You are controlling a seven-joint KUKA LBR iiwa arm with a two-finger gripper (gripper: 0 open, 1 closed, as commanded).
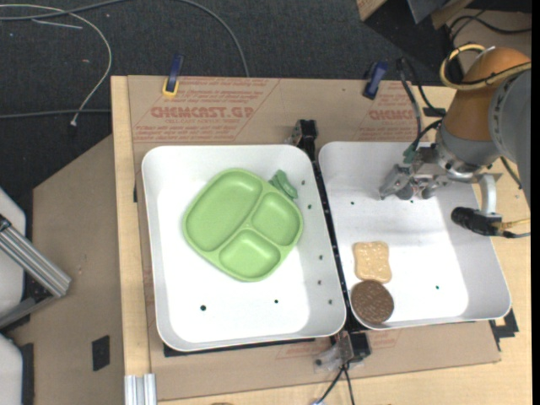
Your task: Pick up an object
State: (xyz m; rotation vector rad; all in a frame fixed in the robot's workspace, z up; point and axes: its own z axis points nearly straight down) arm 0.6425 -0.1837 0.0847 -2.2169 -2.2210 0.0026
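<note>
Cracker (372,261) in rt bin, well apart from end effector (403,186).

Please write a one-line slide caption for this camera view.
Gripper above the right bin, away from toast and brown disc; green plate in left bin.

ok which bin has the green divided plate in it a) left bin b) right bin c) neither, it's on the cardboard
a: the green divided plate lies inside the left bin, while the right bin has the tan cracker and brown round cookie near its front-left corner.
</note>
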